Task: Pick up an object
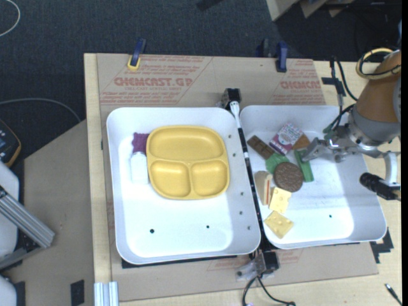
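- White plastic is forming the left bin (127, 222), which is sitting on the brown bench board (95, 139) beside its twin.
- Lying in that bin's upper half is a yellow divided plate (188, 160), with one long section at the top and two smaller ones below.
- Peeking out at the plate's upper left edge is a purple object (139, 141), partly tucked under the rim.
- Just below it, a small white object (138, 168) is resting against the plate's left side; its shape is hard to make out against the bin.
- Sharing the middle wall is the right bin (357, 225), which is holding a cluster of small items in its left half.
- Near the wall, a brown bar (259, 146) is lying at a slant, and a pink and white packet (288, 134) is sitting just to its right.
- Below them, a round brown disc (289, 177) is overlapping a green piece (276, 164).
- Further down, a pale yellow wedge (280, 199) and a second yellow wedge (278, 224) are lying near each other.
- Reaching in from the right, the gripper (305, 153) is hovering at the right edge of the cluster, over a green strip (306, 170); whether its fingers are spread or closed cannot be told, and nothing is visibly held.
- Behind it, the grey and orange arm (377, 110) is leaning over the bin's right side.
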You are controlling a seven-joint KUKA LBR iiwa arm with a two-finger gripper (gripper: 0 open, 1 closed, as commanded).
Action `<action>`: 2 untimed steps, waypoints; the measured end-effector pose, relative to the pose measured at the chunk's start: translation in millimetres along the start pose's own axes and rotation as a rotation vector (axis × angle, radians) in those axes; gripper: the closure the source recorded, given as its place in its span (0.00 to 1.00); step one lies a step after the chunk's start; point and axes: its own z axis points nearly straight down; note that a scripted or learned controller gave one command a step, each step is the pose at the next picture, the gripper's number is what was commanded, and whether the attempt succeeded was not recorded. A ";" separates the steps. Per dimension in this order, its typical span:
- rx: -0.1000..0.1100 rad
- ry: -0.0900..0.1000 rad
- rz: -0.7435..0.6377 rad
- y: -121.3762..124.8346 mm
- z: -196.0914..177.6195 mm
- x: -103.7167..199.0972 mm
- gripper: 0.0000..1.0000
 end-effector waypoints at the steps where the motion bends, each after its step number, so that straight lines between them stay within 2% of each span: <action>1: -0.006 -0.002 0.000 1.0 2.9 0.1 0.00; 2: -0.011 -0.003 0.000 2.3 -8.8 0.1 1.00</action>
